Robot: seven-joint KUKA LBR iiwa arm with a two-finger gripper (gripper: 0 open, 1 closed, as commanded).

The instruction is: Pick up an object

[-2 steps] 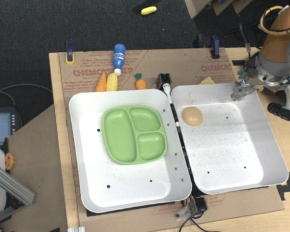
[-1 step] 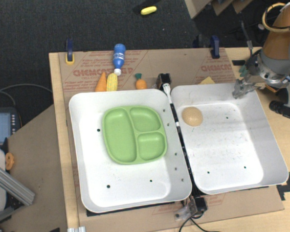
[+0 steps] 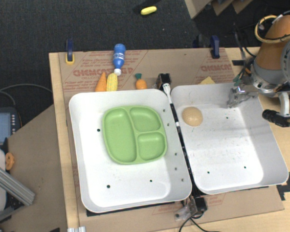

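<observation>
1. White plastic forms the two shallow bins: the left bin [image 3: 90,185] and the right bin [image 3: 236,166] sit side by side, their inner rims touching.
2. A green divided plate [image 3: 135,134] lies flat in the middle of the left bin.
3. A tan, rounded, bun-like object [image 3: 192,116] rests in the far left part of the right bin, near the shared rim.
4. The gripper [image 3: 236,96] hangs over the right bin's far right corner, well apart from the bun-like object; its fingers are too small to judge, and nothing shows between them.
5. Beyond the bins, on the bench, lie a toy corn cob [image 3: 112,81], a small carrot [image 3: 140,82] and a blue-capped bottle [image 3: 119,57].
</observation>
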